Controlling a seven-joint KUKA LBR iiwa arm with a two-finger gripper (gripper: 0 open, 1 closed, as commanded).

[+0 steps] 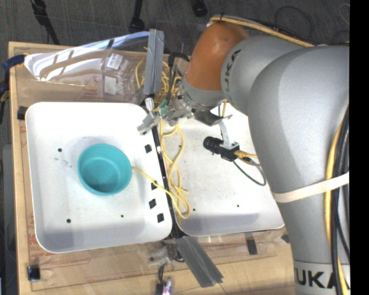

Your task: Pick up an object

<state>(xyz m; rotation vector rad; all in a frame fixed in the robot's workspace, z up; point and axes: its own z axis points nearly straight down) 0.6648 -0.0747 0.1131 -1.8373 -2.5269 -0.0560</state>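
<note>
A: Item one, camera view: what are you seeing?
B: You're seeing the teal bowl (105,169) sitting mid left bin (43,220), walls well apart. The gripper (166,112) is hanging over the dividing rims; its grasp — cannot tell.
</note>
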